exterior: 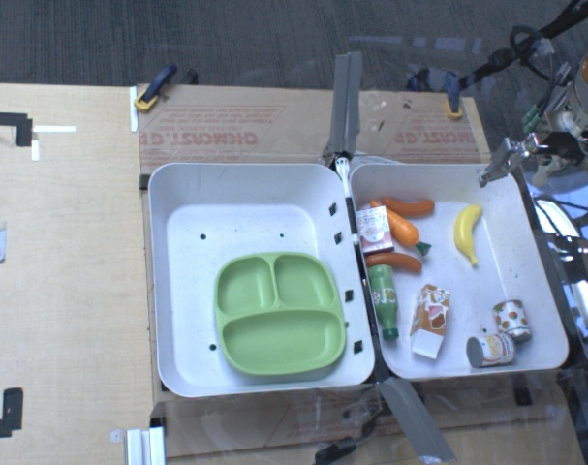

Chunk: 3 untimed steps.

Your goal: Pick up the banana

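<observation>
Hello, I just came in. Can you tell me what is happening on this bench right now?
A grey robot arm's gripper sits at the far right corner of the right white bin. Its target, the yellow banana, lies untouched on that bin's floor, beside a carrot and sausages. The left white bin holds a green divided plate.

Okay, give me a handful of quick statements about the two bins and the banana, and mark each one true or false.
1. The banana lies in the right bin. True.
2. The green plate sits in the right bin. False: it is in the left bin.
3. The banana rests on the green plate. False: it lies on the right bin's floor.
4. A green bottle lies near the right bin's left wall. True.
5. Two small cans sit in the right bin's near right corner. True.
</observation>
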Available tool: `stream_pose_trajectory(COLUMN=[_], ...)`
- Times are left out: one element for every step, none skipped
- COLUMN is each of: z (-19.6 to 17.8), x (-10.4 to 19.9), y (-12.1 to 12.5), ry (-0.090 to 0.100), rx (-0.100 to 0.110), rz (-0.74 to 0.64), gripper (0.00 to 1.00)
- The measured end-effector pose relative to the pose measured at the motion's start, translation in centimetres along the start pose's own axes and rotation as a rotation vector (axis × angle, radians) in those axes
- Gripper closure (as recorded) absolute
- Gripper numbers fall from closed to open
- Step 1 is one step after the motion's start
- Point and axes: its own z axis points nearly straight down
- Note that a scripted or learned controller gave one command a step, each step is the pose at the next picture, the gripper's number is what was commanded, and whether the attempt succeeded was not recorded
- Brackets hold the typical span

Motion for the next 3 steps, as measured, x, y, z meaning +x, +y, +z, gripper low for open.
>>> stream_pose_trajectory(z=[18.3,17.3,7.6], x=[-2.5,-2.6,3.5], y=[-1.3,-1.3,0.1], ry=[-0.001,-0.002,-0.001], rx=[-0.004,-0.006,-0.003], rz=[-0.2,-0.195,-0.247], gripper=[0.0,1.0,1.0])
